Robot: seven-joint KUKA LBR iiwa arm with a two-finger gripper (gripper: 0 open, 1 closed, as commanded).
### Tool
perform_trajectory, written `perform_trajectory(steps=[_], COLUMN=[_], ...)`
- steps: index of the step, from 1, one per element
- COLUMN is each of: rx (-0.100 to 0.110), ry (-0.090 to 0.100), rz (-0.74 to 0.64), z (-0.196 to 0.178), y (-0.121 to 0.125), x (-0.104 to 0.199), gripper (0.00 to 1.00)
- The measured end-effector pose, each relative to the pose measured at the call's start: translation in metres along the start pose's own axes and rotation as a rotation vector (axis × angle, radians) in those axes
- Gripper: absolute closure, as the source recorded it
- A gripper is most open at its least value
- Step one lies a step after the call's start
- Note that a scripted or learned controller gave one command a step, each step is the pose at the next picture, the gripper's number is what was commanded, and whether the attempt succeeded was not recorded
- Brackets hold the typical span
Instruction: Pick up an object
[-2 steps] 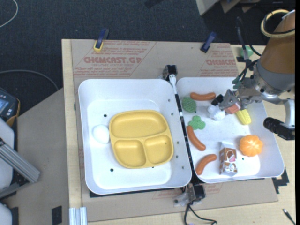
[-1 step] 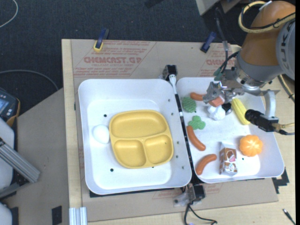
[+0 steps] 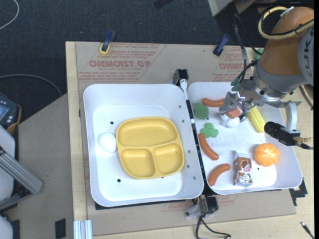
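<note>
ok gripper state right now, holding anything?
Two-finger gripper: down in the right white bin, over a small red-and-white object beside the yellow corn cob. Open, shut or holding: cannot be told.

Yellow tray (image 3: 149, 148) – glossy plastic; bins (image 3: 94, 133) – smooth white.

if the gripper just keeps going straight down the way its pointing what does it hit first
Most likely the small red and white object right under the gripper in the right bin, between the sausage and the corn. Depth is hard to judge.
</note>
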State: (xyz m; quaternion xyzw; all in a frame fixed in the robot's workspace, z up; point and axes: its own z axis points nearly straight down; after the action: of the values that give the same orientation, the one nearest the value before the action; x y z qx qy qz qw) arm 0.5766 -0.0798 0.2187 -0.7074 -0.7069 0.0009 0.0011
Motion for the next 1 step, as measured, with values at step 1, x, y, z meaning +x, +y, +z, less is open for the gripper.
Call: perform_trajectory(steps=[1], rx=[-0.007], ry=[-0.002], rz=[-0.001], z=[-0.0162], y=[0.0099], x=[-0.0081], gripper=[1.00])
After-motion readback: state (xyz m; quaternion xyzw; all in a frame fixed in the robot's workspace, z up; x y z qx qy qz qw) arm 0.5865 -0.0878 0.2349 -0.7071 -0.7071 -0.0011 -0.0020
